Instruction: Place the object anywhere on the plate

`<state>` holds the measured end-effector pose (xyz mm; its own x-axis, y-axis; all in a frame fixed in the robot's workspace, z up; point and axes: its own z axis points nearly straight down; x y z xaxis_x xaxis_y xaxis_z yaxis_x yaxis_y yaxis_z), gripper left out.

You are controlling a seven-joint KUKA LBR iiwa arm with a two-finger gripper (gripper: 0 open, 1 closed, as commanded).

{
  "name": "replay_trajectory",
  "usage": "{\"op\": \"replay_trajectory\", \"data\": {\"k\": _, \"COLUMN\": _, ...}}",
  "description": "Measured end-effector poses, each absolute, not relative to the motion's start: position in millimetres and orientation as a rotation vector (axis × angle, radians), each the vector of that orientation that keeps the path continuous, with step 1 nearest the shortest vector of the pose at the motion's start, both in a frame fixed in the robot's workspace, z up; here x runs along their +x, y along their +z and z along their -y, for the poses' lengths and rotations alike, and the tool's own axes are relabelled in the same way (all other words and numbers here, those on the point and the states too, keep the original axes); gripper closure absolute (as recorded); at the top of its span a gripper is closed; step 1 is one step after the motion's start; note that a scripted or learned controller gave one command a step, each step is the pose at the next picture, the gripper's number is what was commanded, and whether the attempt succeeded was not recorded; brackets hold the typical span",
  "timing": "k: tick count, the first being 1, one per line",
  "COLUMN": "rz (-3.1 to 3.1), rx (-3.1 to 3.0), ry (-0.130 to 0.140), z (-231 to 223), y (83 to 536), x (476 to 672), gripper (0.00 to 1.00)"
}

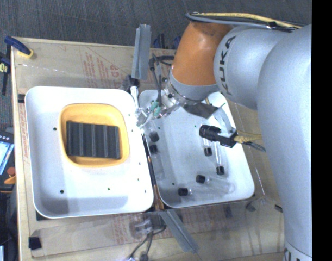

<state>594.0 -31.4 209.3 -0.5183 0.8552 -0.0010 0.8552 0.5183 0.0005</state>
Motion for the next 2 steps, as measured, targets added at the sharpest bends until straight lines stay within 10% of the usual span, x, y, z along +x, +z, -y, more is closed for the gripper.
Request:
{"op": "replay_trajectory", "data": {"k": 1, "rz": -2.948, "rx": 1.096, "ry": -0.002, "z": 2.2, "y": 191.7, "x": 583.5, "gripper": 1.0}}
{"op": "replay_trajectory", "data": {"k": 2, "rz": -2.947, "rx": 1.096, "ry": -0.002, "z": 2.4, "y": 191.8, "x": 583.5, "gripper": 0.0}}
